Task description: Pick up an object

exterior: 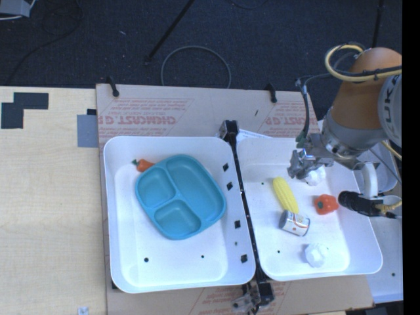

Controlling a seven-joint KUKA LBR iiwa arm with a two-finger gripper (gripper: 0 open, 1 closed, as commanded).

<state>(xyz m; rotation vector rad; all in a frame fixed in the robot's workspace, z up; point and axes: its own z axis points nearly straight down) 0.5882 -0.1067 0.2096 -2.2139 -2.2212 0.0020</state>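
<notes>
White plastic forms the two shallow bins, set side by side on a cardboard sheet (164,113) that bears red printing. The left bin (125,254) is occupied by a blue divided plate (179,195) with three compartments, laid at a slant near the bin's middle. A small orange carrot-like toy (142,165) is seen just beside the plate's upper left corner, close to the bin wall.

The grey arm (364,104) with its orange band is seen over the upper right of the right bin (262,248). The gripper (307,168) is lowered near the bin's far right part, with a small white object (317,175) right at its tip; whether that object is between the fingers cannot be told, nor can the state of the jaws.

In the right bin, a yellow corn cob (284,194) is laid at a slant near the middle. A silver can (295,223) is found touching or just below its lower end. A red pepper-like toy (325,204) is placed to the right of the cob, and a small white lump (314,254) lies near the front.
</notes>
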